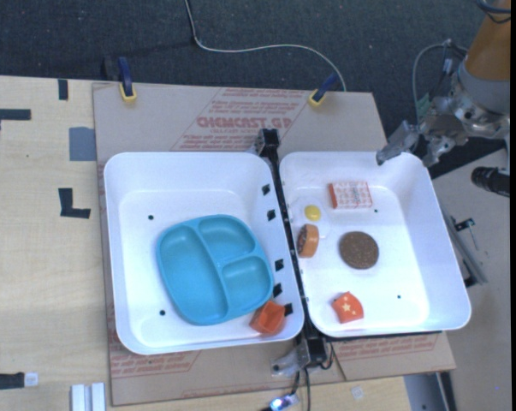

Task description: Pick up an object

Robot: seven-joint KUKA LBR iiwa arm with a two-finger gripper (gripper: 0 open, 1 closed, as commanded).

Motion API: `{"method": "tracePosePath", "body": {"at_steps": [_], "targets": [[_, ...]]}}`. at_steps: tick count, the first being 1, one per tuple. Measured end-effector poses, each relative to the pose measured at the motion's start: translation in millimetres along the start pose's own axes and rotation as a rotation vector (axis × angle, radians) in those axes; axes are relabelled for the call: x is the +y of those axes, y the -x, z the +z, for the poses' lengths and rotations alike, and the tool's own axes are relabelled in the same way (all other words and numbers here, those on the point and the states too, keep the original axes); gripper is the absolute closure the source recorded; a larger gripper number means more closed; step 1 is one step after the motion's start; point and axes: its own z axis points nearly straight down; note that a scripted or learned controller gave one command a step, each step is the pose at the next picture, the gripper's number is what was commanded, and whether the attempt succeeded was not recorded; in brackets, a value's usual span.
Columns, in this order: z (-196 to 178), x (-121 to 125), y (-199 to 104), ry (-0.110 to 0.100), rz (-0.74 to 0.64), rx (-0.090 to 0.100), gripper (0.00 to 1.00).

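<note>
The right bin holds a red-and-white packet, a small yellow ball, an orange-brown piece against the divider, a brown round disc and a red-orange piece near the front. In the left bin lie a blue divided plate and an orange block at the front right corner. My gripper hangs over the far right corner of the right bin, open, with nothing between its fingers. It is up and to the right of the packet.
The two bins sit on a cardboard sheet held by two clamps at the back. A white cable loops across the dark floor behind. The bin divider runs between the bins.
</note>
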Motion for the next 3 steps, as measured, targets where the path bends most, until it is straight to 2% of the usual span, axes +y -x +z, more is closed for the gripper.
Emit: {"method": "tracePosePath", "body": {"at_steps": [1, 2, 3], "targets": [[-8.3, 2.0, -0.8, 0.012, -0.004, -0.003, 0.00], [34.9, 1.4, -5.4, 0.011, -0.004, -0.003, 0.00], [98.6, 4.6, -6.4, 0.009, -0.004, -0.003, 0.00]]}}
